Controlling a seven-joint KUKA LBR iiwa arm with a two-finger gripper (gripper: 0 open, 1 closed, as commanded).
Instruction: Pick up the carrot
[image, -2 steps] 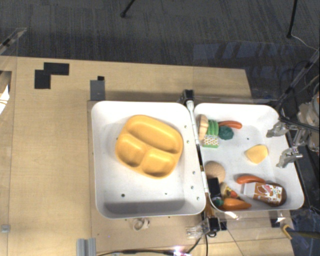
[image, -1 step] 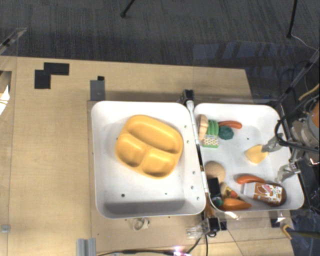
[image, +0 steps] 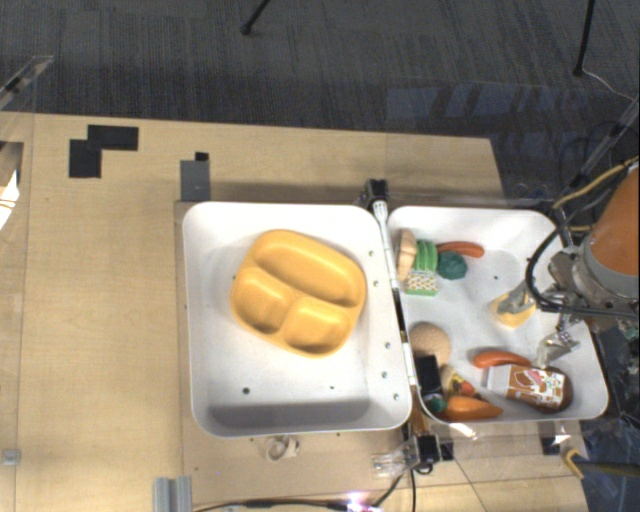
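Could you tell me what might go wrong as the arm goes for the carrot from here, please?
1. The carrot lies against the right bin's near wall, wedged beside a black item, so a grasp there may hit the wall or the neighbour.
2. Similar orange-red pieces lie nearby; the program could pick the wrong one.
3. The end effector sits close above the brown carton, which could get nudged on the way across.
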